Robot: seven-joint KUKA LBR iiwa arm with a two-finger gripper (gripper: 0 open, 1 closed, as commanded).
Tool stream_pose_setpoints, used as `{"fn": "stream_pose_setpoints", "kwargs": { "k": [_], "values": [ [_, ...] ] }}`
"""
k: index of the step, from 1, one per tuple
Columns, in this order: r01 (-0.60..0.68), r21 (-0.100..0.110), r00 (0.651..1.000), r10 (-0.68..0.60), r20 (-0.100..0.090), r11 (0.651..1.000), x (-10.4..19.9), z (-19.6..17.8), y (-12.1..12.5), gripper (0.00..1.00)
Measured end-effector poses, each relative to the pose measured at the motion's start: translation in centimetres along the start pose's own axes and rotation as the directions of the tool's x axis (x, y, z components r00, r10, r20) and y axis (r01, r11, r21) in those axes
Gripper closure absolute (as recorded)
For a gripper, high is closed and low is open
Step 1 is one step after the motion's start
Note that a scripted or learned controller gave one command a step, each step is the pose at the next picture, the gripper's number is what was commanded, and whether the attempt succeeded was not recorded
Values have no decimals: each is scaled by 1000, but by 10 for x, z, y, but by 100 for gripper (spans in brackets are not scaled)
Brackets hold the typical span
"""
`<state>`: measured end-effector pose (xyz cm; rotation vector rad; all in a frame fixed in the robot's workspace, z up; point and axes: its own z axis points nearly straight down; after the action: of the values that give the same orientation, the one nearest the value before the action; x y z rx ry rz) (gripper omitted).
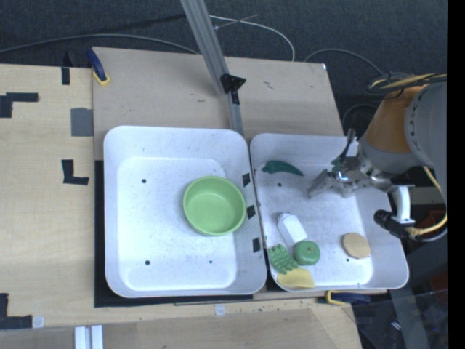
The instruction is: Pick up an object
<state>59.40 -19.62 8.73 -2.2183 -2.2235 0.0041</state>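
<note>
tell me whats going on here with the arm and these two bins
A grey robot arm with an orange band reaches in from the right, and its gripper sits low over the right bin, with nothing visibly held. That bin holds a dark green leaf-shaped piece, a white bottle, a round green lid-like piece, a tan disc and a green and yellow item at the front edge. The left bin holds a green bowl. Nothing has been picked up yet.

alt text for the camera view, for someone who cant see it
A grey robot arm's claw hovers over the right white bin, which holds a dark green leaf-shaped piece, a white bottle, a green round piece and a tan disc. The left white bin holds a green bowl.
</note>
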Motion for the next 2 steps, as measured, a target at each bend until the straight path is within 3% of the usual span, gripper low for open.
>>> {"fn": "stream_pose_setpoints", "kwargs": {
  "k": [1, 2],
  "values": [
    [1, 1, 1000, -1, -1, 1000, 1, -11, 0, 100],
    [-2, -5, 1000, 2, -1, 1000, 2, -57, -7, 100]
  ]
}}
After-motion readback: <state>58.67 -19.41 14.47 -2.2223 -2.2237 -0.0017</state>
